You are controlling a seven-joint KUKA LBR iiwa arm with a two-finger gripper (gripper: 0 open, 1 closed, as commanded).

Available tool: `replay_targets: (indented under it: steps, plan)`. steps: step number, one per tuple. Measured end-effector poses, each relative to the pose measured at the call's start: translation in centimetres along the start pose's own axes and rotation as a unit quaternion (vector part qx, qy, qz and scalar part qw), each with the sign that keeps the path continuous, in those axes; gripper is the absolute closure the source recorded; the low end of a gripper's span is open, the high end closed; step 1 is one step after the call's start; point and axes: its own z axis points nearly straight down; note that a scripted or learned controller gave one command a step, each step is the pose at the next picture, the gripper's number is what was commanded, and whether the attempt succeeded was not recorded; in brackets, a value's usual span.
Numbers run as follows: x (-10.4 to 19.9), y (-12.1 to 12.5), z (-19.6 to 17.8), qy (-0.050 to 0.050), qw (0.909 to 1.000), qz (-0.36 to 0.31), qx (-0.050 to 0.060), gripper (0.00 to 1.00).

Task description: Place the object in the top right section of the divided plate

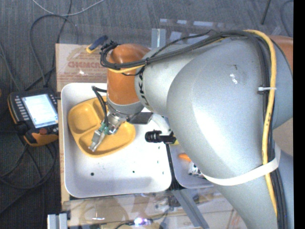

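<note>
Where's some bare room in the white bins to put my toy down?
The widest bare patch is the left bin's floor, between the yellow divided plate and the bin's lower rim. A thin strip runs beside the plate's left edge. It is crowded over the plate, where the gripper hangs, and the arm covers most of the right bin.

Looked like a robotics lab: grey carpet [28, 51] strewn with cables [66, 14], teach pendant [35, 109] beside white bins [114, 173], large grey arm [214, 104].
</note>
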Motion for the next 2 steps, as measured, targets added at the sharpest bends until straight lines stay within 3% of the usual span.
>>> replay_targets:
  steps: [1,2]
  plan:
    - [2.7,-4.6,-0.4,-0.048,0.9920,-0.111,-0.036,0.00]
    - [2.9,-0.8,-7.0,-0.040,0.9140,-0.404,-0.013,0.00]
